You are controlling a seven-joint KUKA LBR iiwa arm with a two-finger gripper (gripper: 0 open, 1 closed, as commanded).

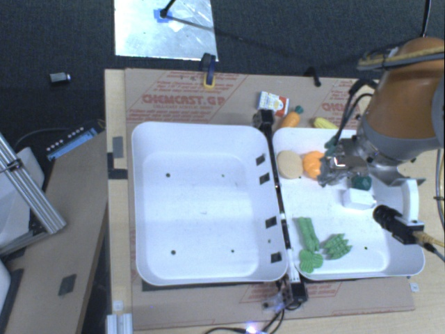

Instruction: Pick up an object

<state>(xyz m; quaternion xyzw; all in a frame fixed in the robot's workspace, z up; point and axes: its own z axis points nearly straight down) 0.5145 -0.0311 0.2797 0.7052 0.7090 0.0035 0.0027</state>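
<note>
Fingers: state cannot be told; the gripper [332,172] is a dark blurred cluster seen from above, and nothing shows between its tips.

Candidate object: orange ball [313,163], right bin [400,259], far-left part, touching or just beside the gripper on its left. A beige rounded piece [290,164] lies just left of the ball, close to the divider between the bins.

Other contents, right bin: white block [358,199] and a teal piece [361,182] just near-right of the gripper; green leafy toys [320,242] along the near side.

Step judged: descent onto the ball. Advice: centre the tips over the ball before closing; a round thing rolls off toward the beige piece if caught off-centre.

Arm [407,110]: enters from the right, wrist bent down over the far half of the right bin. Left bin [149,186] bears no part of it.
</note>
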